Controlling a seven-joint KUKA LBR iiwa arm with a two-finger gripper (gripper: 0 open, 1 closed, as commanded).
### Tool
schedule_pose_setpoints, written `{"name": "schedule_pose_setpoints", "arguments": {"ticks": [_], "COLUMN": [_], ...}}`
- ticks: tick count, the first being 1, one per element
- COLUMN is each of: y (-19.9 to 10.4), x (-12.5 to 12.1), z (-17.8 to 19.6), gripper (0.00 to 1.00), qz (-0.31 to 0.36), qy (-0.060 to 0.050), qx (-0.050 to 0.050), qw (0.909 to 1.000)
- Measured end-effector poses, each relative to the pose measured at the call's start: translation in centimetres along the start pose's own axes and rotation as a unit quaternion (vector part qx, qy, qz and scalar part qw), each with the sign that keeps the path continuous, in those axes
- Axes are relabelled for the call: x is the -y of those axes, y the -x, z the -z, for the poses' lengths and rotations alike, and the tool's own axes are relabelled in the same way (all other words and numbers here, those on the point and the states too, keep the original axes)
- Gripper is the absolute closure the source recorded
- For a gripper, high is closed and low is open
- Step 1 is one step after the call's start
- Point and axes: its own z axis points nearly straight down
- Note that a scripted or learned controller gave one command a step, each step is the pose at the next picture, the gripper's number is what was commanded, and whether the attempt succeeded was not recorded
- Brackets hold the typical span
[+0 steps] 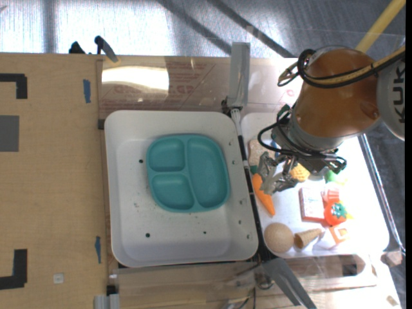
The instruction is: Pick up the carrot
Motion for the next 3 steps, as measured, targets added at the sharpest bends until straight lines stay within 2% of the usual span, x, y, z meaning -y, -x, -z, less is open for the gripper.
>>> {"name": "schedule_pose_setpoints", "arguments": {"ticks": [1,2,3], "y": [-0.7,-5.0,0.2], "x": [0.7,-2.1,-0.6], "z": [0.0,0.0,0.0], "gripper": [0.00,0.00,0.00], "qz": [-0.013,-0.010,0.107], "qy": [0.001,0.001,0.000], "qx": [-0.001,-0.002,0.000], "qw": [0.9999,0.9999,0.9943]}}
